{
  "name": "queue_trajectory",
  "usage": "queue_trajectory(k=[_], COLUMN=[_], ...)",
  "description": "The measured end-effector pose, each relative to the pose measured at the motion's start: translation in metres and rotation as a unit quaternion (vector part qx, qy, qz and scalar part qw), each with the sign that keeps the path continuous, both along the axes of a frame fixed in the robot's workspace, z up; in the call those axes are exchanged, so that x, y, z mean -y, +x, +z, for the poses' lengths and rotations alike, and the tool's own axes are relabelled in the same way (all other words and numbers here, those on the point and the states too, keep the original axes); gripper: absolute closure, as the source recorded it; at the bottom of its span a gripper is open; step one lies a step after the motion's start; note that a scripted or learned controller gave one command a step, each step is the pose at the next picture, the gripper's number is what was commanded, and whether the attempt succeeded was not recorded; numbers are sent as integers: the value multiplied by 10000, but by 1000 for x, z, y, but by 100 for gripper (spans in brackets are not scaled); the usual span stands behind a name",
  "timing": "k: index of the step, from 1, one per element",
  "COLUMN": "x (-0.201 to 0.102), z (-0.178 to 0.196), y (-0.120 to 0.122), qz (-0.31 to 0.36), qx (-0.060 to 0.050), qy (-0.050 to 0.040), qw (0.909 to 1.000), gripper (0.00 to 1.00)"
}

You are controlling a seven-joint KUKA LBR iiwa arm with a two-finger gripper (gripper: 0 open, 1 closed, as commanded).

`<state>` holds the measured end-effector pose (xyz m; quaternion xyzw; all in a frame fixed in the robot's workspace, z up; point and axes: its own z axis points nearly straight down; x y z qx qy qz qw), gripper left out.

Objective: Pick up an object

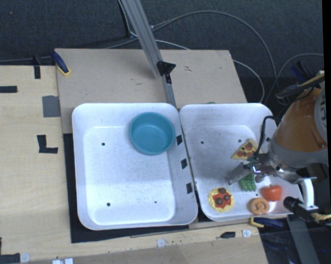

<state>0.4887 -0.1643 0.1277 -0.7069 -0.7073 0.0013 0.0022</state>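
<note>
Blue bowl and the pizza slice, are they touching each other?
Apart. The camera view shows the blue bowl in the left bin and the pizza slice in the right bin, with both bin walls between them.

You have: two bins (98, 213), white plastic, smooth, finely speckled grey. Bowl (152, 133), blue plastic, satin sheen. Desk (23, 124), pale wood-look board, matt. Toy foods (221, 199), coloured glossy plastic. Pole (142, 31), bare grey metal. Arm shell (302, 131), glossy orange.

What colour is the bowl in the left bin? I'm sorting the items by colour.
Blue; the bowl shows clearly in the camera view.
</note>
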Motion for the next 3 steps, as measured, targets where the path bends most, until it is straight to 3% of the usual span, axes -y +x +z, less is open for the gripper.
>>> queue_trajectory(k=[1,2,3], x=[2,1,0], z=[-37,-25,37], y=[1,3,3], qz=[-10,-3,3], qx=[53,67,48], qy=[-26,-23,-12], qw=[10000,10000,10000], gripper=[0,100,100])
